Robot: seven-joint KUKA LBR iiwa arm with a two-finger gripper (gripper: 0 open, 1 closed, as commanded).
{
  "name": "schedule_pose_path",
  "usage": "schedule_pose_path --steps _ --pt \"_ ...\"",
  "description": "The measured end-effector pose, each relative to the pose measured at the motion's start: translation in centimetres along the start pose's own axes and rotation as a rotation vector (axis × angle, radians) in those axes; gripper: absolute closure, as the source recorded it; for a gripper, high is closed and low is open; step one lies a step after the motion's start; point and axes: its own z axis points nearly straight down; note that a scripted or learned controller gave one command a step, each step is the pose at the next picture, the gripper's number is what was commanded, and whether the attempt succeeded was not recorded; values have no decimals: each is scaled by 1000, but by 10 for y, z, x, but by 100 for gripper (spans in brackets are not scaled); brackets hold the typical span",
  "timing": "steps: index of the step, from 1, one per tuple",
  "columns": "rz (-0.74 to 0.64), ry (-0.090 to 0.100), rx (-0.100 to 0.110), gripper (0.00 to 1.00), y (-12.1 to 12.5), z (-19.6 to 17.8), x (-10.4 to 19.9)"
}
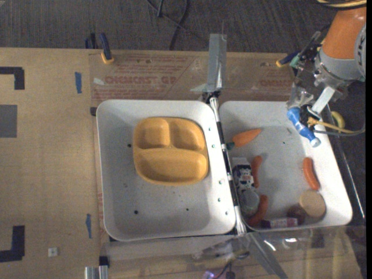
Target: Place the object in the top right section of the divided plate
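Observation:
The yellow divided plate [170,170] lies in the left bin [116,196], with two small sections at its far side and one wide section near me. Its top right section [189,135] holds nothing. My gripper [303,124] hangs over the far right part of the right bin [279,156], a blue part at its tip pointing down toward the bin floor. An orange carrot [247,136] lies to its left, near the divider between the bins. I see nothing clearly held at the tip.
The right bin also holds a red sausage [256,166], another sausage [311,173], a third one [260,209], a tan round piece [313,204], a small black-and-white item [244,176] and a pink box [283,221]. A metal post [215,63] rises behind the bins.

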Motion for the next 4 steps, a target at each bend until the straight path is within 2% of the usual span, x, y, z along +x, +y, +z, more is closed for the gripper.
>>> schedule_pose_path --steps 1,2,4 --pt "-9 2 2 100 -40 1 72" --pt "-254 2 2 100 -105 15 126" --pt "-246 5 -3 100 -102 -5 124"
